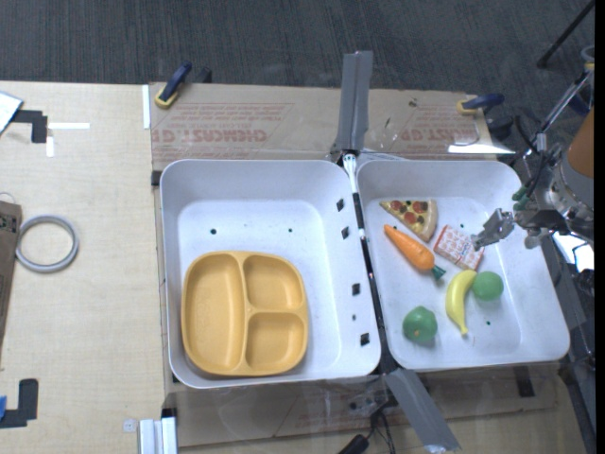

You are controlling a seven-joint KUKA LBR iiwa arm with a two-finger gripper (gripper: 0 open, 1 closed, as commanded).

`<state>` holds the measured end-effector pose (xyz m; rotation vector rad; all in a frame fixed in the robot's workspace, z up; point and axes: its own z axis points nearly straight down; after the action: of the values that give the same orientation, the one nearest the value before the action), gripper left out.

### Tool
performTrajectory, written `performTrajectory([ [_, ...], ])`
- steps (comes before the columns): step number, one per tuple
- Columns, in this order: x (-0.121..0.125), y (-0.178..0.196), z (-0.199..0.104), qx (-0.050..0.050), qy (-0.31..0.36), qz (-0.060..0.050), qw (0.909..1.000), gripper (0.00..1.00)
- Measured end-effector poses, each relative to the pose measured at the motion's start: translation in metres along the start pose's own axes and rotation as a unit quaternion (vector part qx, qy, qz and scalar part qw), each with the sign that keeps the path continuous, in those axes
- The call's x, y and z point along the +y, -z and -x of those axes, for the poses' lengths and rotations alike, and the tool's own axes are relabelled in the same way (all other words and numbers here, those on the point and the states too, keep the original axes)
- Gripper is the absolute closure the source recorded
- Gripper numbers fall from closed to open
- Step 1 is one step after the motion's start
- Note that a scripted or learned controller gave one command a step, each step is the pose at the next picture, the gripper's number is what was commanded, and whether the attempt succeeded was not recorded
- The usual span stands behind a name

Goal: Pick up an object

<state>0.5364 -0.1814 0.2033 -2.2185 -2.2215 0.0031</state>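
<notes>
- The gripper hangs over the right bin, near its right wall; finger state cannot be determined.
- A small red-and-white packet lies just beside the fingertips.
- Nearby: carrot, pizza slice, banana, two green fruits.
- The left bin holds a yellow divided plate.
</notes>
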Motion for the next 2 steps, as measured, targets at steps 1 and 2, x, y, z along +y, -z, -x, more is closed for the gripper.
performTrajectory([
  [1,-0.0341,-0.1118,-0.0042,0.000,0.091,0.001,0.9959,0.00],
  [2,-0.0339,-0.1030,-0.0034,0.000,0.089,0.002,0.9960,1.00],
])
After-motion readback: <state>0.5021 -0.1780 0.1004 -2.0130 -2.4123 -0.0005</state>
